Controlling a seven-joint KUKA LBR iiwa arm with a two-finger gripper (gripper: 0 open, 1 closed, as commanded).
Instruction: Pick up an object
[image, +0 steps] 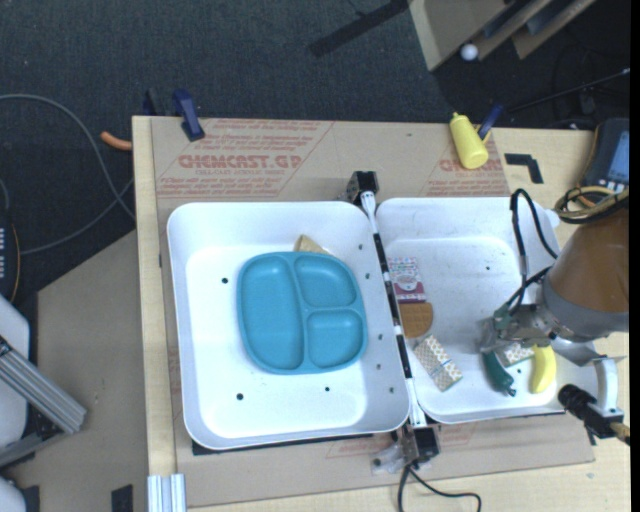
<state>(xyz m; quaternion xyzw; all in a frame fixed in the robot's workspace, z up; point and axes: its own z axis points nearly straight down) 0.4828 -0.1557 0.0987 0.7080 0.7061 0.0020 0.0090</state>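
I see my gripper (508, 336) low in the right bin (455, 225), near its front right corner. I cannot tell how it is set. A green thing (497, 372) and a yellow thing (542, 369) lie just beside it. A blue tray (300, 310) sits in the left bin (200, 300).

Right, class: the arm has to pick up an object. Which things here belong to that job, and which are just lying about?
Belong to the job: claw, teal object, yellow object, patterned packet, brown disc.

Lying about: blue divided plate, yellow bottle, blue clamp.
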